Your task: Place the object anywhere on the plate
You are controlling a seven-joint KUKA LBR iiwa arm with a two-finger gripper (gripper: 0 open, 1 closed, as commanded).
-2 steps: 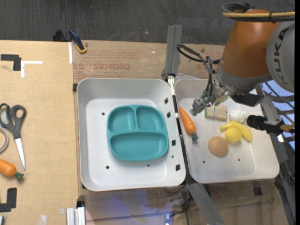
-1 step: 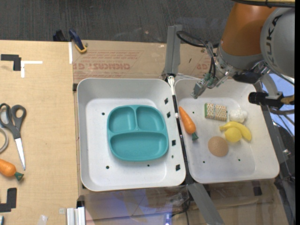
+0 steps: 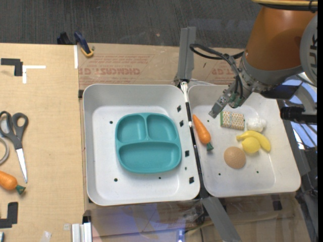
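Note:
A teal divided plate (image 3: pixel 148 142) lies in the left bin (image 3: pixel 96 150). The right bin (image 3: pixel 272 178) holds an orange carrot (image 3: pixel 202 130) by its left wall, a speckled rectangular block (image 3: pixel 232 119), a white lump (image 3: pixel 256 123), a yellow banana-like toy (image 3: pixel 255 141) and a tan egg (image 3: pixel 234 157). My gripper (image 3: pixel 226 102) hangs over the back of the right bin, just above and left of the speckled block, reaching in from the upper right. Nothing shows between its fingers.
Scissors (image 3: pixel 15 135) and a second carrot (image 3: pixel 9 181) lie on the wooden bench at the left. A grey post (image 3: pixel 185 54) stands behind the join of the bins. Cardboard lies behind the left bin.

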